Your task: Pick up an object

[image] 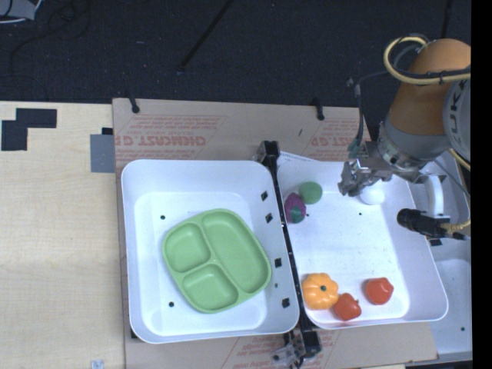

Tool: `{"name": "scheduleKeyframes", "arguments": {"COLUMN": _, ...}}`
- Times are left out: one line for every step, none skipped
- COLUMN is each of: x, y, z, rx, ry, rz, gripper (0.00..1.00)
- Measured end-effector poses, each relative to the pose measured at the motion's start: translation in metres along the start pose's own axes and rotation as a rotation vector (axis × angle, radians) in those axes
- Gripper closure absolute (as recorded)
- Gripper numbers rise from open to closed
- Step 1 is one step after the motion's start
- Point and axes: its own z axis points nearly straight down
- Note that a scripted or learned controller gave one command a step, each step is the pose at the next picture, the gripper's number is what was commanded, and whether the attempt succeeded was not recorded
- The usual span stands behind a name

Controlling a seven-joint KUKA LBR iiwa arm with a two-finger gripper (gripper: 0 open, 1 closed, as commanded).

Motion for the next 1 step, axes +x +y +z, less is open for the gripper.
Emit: {"name": "scheduleKeyframes", "arguments": {"x": 0.0024, "y": 0.0094, "z": -0.0581, "rx": -0.002, "ry": 0.0, "rz": -0.002, "gripper": 1.0}}
